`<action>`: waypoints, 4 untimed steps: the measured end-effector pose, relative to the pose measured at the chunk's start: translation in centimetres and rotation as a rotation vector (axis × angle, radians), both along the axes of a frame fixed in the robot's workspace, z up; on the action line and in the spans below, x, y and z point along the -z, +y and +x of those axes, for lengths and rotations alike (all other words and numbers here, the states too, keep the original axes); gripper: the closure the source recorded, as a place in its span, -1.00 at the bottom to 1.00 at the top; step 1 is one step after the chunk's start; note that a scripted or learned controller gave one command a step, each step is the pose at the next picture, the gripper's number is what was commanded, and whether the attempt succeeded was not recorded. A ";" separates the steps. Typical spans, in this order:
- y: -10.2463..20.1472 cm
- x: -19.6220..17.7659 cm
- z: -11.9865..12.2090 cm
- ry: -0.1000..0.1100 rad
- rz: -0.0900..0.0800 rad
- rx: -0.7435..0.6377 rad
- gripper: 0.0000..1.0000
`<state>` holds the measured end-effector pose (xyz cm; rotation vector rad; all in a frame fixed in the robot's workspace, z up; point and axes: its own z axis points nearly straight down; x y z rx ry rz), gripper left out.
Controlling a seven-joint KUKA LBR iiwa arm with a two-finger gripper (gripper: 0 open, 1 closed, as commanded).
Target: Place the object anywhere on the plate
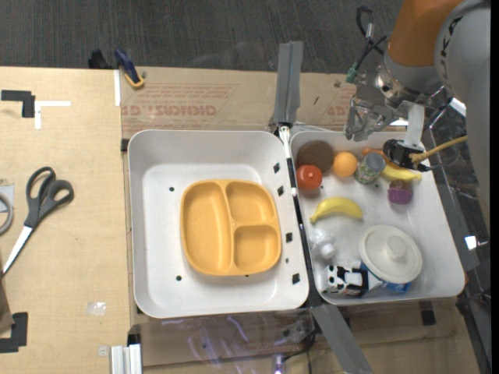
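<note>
wooden bench (pixel 62 271) with scissors (pixel 35 205) beside two white bins (pixel 148 287); claw (pixel 366 123) state unclear.

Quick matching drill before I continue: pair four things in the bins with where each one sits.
Things:
1. yellow plate
2. banana
3. white lid
4. end effector

Places:
A. above the right bin's far edge
B. right bin, near-right part
C. middle of the left bin
D. middle of the right bin

Pairs: 1-C, 2-D, 3-B, 4-A
</note>
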<state>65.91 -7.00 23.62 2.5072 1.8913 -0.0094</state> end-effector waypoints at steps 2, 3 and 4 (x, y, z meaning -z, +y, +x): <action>15.2 3.1 -7.5 0.000 0.002 0.101 1.00; 21.0 -3.4 -14.1 -0.001 0.001 0.211 1.00; 23.2 -0.3 -9.4 -0.001 0.001 0.267 1.00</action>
